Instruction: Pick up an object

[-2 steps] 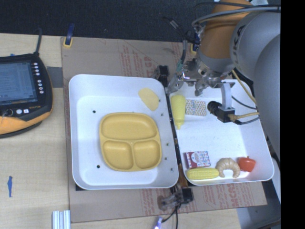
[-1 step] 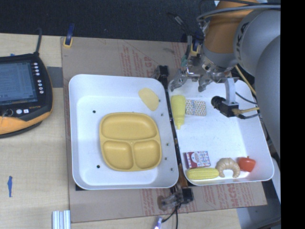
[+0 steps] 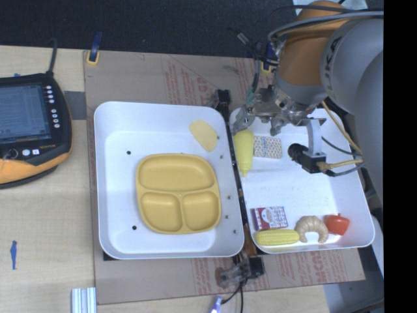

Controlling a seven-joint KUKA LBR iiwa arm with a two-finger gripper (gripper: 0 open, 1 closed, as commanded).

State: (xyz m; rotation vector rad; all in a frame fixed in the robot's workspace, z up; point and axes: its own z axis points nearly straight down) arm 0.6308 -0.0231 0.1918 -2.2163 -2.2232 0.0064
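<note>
Where the bins meet, a pale yellow cone lies.

Bright, even light; soft shadows, slight blur

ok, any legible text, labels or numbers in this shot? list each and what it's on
None can be read.
Cardboard sheet: faint red printing, too blurred.
Small red-and-white packet: label too small.
Patterned white packet: print too small.
Teach pendant: screen lines and button marks too small.
</note>
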